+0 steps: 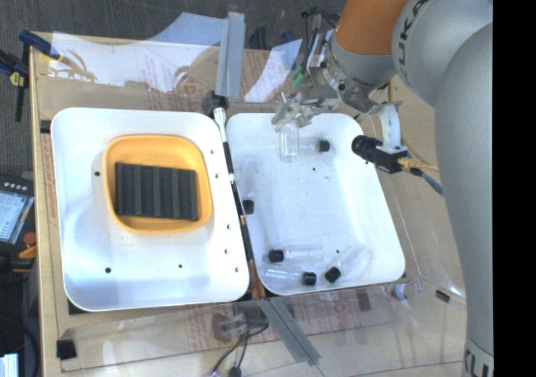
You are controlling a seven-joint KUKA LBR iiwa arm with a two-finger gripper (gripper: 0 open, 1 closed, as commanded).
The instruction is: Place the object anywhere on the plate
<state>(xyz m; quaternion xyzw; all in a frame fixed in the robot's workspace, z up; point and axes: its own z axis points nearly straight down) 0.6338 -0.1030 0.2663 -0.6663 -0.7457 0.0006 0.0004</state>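
You have the arm (435,40) reaching in from the right, with its gripper (295,111) over the far edge of the right bin (335,199). A small clear vial (289,142) hangs upright just beneath the gripper, near the bin's far wall, and it looks as if the jaws are clenched on its upper end; the glass is transparent and the metal around it cluttered, so treat that as likely rather than certain. If it holds, you have finished the pick and the carry is what remains. The plate (159,153) you are aiming for is the yellow one with the dark ribbed insert (159,191), sitting in the left bin (84,266), well apart from the gripper and across the divider between the two bins. Nothing rests on that plate so far, so the placing part of the task is not yet done. You need to lift clear of the bin wall, cross to the left, and let go over the plate. More clear vials with black caps (314,271) lie along the near edge of the right bin, and a single black cap (323,146) sits just beside the hanging vial. Papers (126,57) lie on the worktop (368,317) behind the bins.
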